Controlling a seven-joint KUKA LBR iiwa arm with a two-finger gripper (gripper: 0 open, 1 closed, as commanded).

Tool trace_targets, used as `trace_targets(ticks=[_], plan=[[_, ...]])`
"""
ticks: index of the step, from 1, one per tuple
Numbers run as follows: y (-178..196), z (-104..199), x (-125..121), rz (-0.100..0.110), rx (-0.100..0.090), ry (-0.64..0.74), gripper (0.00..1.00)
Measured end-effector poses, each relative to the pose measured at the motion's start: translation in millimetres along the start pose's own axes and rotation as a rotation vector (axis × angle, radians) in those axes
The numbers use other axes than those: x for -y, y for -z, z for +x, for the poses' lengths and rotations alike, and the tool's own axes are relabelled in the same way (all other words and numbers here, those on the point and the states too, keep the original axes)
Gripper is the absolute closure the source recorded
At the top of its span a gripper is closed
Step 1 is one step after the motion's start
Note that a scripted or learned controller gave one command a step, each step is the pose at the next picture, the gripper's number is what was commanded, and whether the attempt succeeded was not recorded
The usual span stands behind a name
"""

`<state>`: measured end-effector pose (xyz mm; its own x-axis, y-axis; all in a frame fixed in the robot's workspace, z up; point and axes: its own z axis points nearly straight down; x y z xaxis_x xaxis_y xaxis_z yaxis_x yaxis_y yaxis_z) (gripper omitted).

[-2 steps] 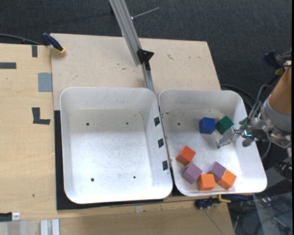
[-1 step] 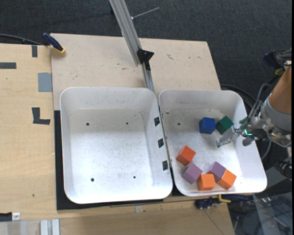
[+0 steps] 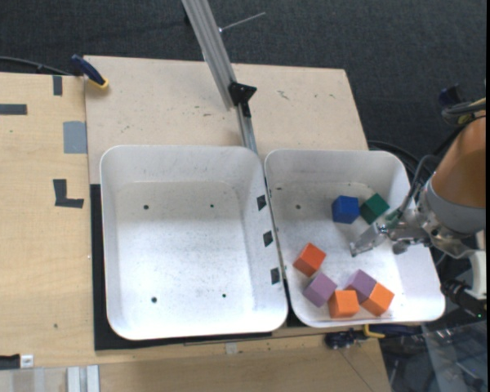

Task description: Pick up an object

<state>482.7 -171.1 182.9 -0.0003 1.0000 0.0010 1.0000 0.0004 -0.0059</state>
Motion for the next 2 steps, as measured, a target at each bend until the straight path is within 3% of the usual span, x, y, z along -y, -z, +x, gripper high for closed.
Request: trace_targets(ticks=[2], plan=[[-93.5, 9.3, -4.8, -0.002, 0.001, 0.0, 0.0]])
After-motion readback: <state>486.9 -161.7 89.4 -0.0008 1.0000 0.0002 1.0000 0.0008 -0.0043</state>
